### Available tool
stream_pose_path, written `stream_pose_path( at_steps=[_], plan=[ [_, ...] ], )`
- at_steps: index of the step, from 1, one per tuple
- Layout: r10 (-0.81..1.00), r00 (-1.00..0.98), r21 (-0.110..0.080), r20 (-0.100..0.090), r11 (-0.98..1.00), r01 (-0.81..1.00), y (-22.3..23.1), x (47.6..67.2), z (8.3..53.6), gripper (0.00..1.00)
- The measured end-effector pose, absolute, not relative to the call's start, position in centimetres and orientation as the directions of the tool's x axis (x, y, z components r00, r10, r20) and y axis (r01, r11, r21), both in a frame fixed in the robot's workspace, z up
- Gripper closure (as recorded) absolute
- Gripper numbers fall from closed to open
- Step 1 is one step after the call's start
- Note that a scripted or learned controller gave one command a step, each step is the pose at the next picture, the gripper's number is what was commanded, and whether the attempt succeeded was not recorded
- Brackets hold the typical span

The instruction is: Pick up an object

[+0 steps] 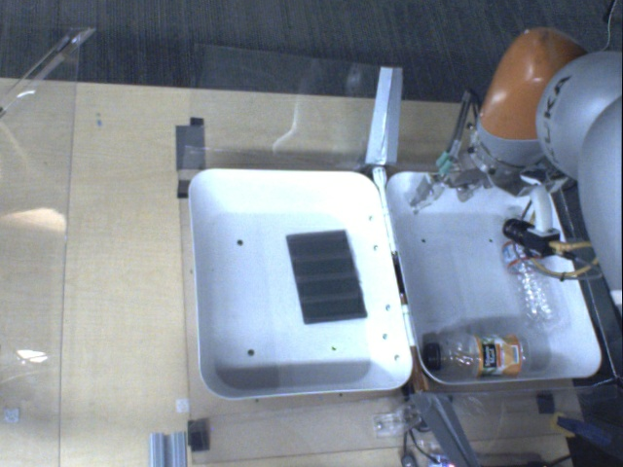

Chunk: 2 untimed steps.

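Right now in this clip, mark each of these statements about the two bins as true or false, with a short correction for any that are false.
1. A dark ribbed rectangular pad lies in the left bin. True.
2. A bottle with a yellow label stands upright in the left bin. False: it lies on its side along the near edge of the right bin.
3. A clear crumpled plastic bottle lies in the right bin. True.
4. The arm is over the left bin. False: it is over the far right part of the right bin.
5. The pad touches the left bin's far wall. False: it sits near the middle, apart from the walls.
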<state>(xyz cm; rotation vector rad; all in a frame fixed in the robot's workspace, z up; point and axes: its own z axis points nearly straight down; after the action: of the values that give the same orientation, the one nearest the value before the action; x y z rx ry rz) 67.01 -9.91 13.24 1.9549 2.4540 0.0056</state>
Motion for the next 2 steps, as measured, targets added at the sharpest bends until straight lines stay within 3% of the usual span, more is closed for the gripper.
stream_pose_path(
  at_steps=[1,2],
  plan=[
    [0.957,-0.291,0.009,-0.004,0.291,0.957,-15.0,67.1,12.2,0.0],
    [0.985,-0.17,0.007,-0.002,0.17,0.985,-18.9,60.3,11.2,0.0]
  ],
)
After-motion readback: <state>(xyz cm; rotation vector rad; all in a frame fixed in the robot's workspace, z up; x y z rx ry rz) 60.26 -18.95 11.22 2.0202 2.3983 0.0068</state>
